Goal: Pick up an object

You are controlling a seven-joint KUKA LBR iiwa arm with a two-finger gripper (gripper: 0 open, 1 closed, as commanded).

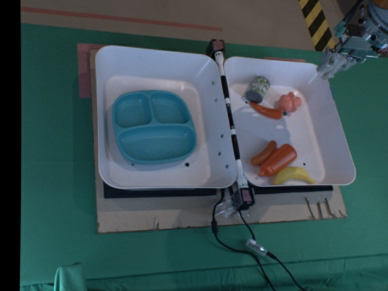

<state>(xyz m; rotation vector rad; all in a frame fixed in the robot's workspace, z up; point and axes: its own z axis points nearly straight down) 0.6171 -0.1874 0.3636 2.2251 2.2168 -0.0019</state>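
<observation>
Camera view, from above. My tool [332, 65] hangs at the far right corner of the right bin [330, 111], apparently just over its rim; whether it is wide or narrow I cannot tell. Nothing is visibly held. In the right bin lie a small can [257, 89], a carrot [265, 110], a pink toy [290, 102], a sausage [264, 153], an orange bottle [279, 159] and a banana [293, 175], all well apart from my tool. The left bin [154, 62] holds a blue divided plate [153, 128]. Both bins rest on the green surface [57, 162].
</observation>
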